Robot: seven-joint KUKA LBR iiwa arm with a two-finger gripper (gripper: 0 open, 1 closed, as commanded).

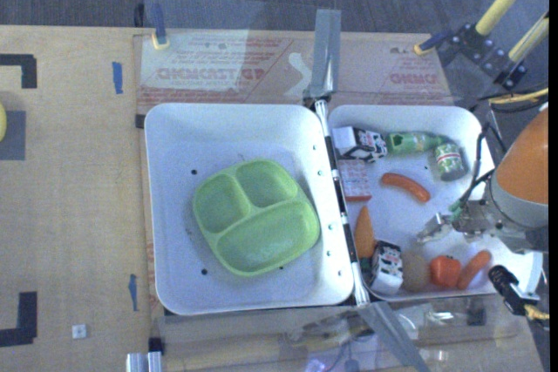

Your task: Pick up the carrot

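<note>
Two white bins [166,213], one green divided plate [255,217], one green bottle [414,141], one carrot [364,231].

My gripper [440,226] hovers over the right bin [466,119], near the carrot [364,233]; a green tray [255,216] fills the left bin [174,135].

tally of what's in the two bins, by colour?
Green: 3, tray, bottle, can
Orange/red: 4, sausage, carrot, tomato, piece beside it
Black-and-white: 2, cartons
Tan: 1, lump
Total: 10
</note>
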